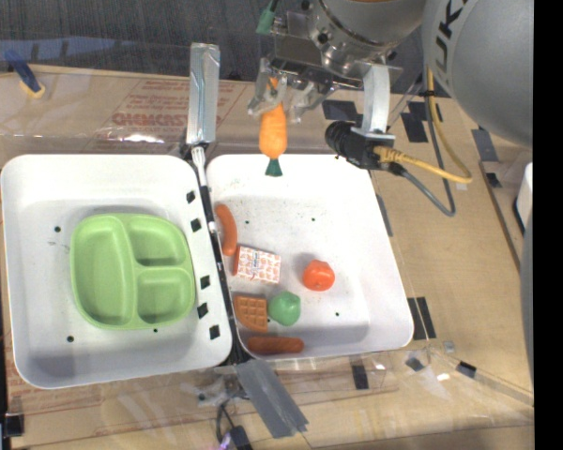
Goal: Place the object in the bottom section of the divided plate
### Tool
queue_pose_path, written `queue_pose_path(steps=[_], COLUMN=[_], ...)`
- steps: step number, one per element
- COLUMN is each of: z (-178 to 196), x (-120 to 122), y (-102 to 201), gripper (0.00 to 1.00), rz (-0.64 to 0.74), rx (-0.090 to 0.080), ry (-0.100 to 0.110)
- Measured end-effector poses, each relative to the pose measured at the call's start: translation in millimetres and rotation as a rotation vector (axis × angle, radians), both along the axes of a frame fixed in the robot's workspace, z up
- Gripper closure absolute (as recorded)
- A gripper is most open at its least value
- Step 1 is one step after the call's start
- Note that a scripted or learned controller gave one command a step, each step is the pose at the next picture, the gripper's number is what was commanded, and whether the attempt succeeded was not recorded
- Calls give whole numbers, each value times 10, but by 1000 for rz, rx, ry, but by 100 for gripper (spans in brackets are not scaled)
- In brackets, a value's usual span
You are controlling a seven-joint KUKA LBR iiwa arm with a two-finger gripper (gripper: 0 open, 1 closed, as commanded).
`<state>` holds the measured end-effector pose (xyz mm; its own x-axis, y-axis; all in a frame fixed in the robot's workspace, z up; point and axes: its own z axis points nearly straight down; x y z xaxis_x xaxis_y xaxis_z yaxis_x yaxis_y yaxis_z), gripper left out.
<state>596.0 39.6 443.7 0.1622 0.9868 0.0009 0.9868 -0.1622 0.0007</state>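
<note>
Two white bins sit side by side on the surface (469, 279), and the gripper (280, 97) hangs at the upper middle of the frame, above the far rim of the right bin (380, 251). Its jaws are closed on the top end of a toy carrot (273, 137) — the orange body shows just below the fingertips, pinched between them. The carrot hangs upright, its long axis running up and down the frame, with the small dark green tip pointing down toward the bin's back edge and the thicker orange end up in the jaws. It is in the air, touching nothing else.

The left bin (23, 251) holds a light green divided plate (131, 270), lying flat near its middle, with one long section on the left side and two smaller ones on the right — the lower of these sits toward the bottom of the frame.

Several toys lie in the right bin: a red-orange sausage (227, 229) along its left wall, a small patterned packet (258, 264) just beside it, a red tomato (318, 275) near the middle, a brown waffle (250, 311) touching a green round piece (284, 308), and a second sausage (274, 345) by the near rim. A yellow cable (432, 169) loops off the wrist at upper right.
</note>
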Motion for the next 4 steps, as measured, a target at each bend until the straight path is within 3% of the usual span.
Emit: queue_pose_path(steps=[1, 2, 3, 4], z=[-2183, -2772, -1932, -2373], x=[433, -61, 17, -327], y=[528, 1428, 1474, 1751], gripper=[100, 100, 100, 100], rz=[-143, -247, -193, -72], rx=[-4, -4, -1, -3], ry=[13, 8, 2, 8])
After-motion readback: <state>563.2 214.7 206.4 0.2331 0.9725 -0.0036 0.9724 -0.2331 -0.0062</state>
